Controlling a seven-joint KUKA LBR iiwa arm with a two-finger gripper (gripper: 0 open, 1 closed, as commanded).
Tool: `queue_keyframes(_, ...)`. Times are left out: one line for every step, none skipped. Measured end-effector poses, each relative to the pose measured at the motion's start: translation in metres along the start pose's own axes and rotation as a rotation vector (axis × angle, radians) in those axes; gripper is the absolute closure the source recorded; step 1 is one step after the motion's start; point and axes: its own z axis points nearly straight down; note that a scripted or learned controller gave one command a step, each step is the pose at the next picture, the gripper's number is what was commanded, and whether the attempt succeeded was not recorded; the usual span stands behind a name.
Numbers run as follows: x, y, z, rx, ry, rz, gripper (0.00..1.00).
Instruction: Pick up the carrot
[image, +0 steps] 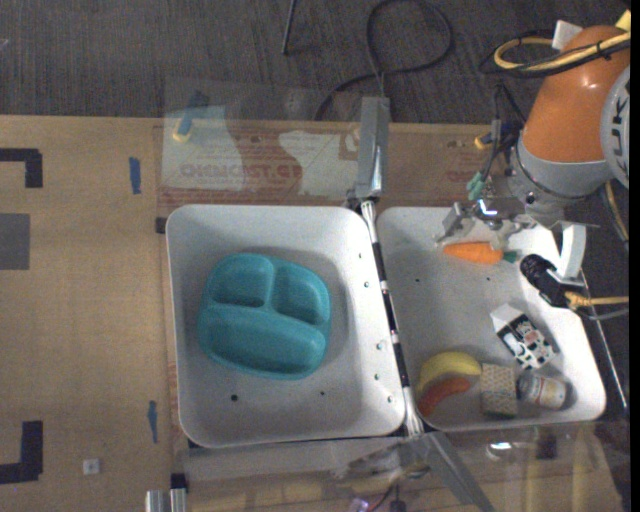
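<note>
Looks like you're at the grab step: gripper (487, 222) sits right over the carrot (474, 254). Can't tell its grip state, so confirm before lifting.

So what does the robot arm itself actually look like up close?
The arm is a rounded, bulky thing: a big orange band over a light grey shell, with dark lettering partly cut off at the edge. Yellow and black cables loop behind it. Its gripper is small, metallic and angular, with a bit of green wiring.
</note>
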Motion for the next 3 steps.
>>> queue_keyframes(-0.026, 0.029, 0.14, -0.001, 0.0, -0.029, 0.0)
queue_keyframes(-0.085, 0.055, 0.15, 0.015, 0.009, 0.012, 0.0)
queue_keyframes(-0.09, 0.056, 0.138, 0.011, -0.006, 0.013, 1.0)
